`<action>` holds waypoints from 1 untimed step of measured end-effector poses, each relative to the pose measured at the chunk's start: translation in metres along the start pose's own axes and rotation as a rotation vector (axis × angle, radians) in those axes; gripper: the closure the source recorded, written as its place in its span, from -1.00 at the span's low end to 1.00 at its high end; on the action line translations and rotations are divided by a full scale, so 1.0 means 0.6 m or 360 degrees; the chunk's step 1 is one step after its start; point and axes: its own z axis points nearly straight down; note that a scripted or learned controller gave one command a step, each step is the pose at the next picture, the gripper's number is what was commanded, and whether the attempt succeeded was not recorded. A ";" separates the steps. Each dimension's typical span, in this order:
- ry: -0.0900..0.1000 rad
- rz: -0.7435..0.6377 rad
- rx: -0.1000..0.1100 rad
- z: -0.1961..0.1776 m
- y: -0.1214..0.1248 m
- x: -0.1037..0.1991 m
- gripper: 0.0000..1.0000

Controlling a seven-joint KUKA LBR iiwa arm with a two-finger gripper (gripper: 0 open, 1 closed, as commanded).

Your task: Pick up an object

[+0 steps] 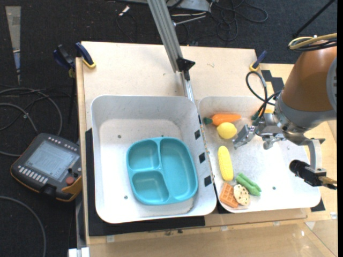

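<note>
1. Five small toy foods lie in the right white bin: a smooth round yellow lemon right of centre, touching a glossy orange carrot.
2. Below it lie a yellow corn cob, green pea pod, and ridged waffle.
3. The metal pincer hovers just right of the lemon, fingers apart and holding nothing; I judge this the approach, calling for closing on the lemon.
4. The teal plastic divided tray sits in the left bin.

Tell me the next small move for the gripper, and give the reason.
Probably a short move toward the lemon, then down. The gripper sits in the right bin just right of the lemon, with nothing visible between its fingers. The lemon is the nearest item, though it touches the carrot, so the fingers may nudge that too.
</note>
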 end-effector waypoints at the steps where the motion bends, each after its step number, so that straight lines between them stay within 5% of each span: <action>1: 0.0000 0.0001 -0.0001 0.000 0.000 0.000 -1.00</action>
